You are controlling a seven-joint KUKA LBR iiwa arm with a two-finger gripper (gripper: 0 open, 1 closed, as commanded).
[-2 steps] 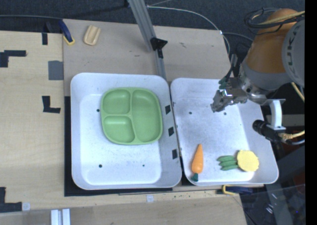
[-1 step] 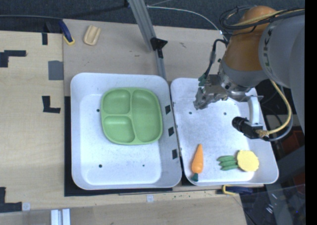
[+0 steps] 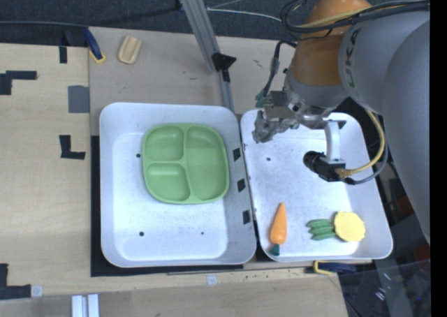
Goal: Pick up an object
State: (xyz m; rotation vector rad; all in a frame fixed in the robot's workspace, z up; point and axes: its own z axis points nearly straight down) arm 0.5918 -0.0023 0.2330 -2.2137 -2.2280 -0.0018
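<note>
An orange toy carrot (image 3: 279,223) lies near the front of the right bin (image 3: 293,169). Beside it, at the bin's front right, sits a yellow flower-shaped toy (image 3: 348,226) with green pods (image 3: 321,228) touching its left side. My gripper (image 3: 264,129) hangs over the back left corner of the right bin, well behind the carrot, with nothing seen between its fingers. The grey arm with its orange band reaches in from the upper right.
The left bin (image 3: 119,190) holds a green divided plate (image 3: 186,163). A grey metal pole (image 3: 202,22) slants across the bench behind the bins. A small tan block (image 3: 129,49) and a blue-yellow clip (image 3: 94,45) lie on the far bench.
</note>
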